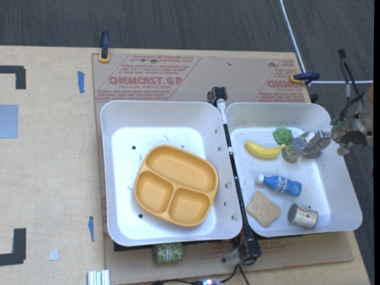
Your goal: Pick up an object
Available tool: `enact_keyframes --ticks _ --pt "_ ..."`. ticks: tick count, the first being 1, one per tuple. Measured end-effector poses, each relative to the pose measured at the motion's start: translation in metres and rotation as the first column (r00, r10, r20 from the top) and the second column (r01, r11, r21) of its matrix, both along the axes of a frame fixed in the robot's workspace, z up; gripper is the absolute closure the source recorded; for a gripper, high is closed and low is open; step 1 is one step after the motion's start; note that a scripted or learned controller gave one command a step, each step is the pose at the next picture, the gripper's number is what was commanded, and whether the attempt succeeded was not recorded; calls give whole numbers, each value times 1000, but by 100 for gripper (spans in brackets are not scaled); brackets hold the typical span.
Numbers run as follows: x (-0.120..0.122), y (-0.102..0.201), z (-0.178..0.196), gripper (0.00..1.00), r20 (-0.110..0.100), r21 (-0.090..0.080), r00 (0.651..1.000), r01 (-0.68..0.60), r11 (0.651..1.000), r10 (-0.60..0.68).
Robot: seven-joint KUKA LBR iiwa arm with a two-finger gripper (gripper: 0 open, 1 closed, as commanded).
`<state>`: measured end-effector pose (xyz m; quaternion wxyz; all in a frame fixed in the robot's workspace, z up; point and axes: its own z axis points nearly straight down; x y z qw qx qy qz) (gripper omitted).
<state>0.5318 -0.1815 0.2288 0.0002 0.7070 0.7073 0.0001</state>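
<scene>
Overall progress: nothing lifted yet; the grasp was left to do.
Left white bin (113, 159): held a yellow three-compartment plastic tray (176, 184).
Right white bin (347, 186): held a yellow banana (263, 150), blue bottle (281, 184), tan cracker (263, 208), silver can (303, 216), green leafy pieces (285, 138).
Gripper (312, 142): low beside the greens; finger state I could not tell.

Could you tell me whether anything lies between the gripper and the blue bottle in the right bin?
Nothing visible does. The gripper is low at the right bin's far side, beside the green items; bare floor separates it from the bottle.
</scene>
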Motion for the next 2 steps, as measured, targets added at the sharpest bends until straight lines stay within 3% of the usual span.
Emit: enact_keyframes --ticks 1,2 --pt "28 11 -142 0 5 -1 1000 -1 1000 1" --pt "42 62 -142 0 5 0 1000 -2 1000 2"
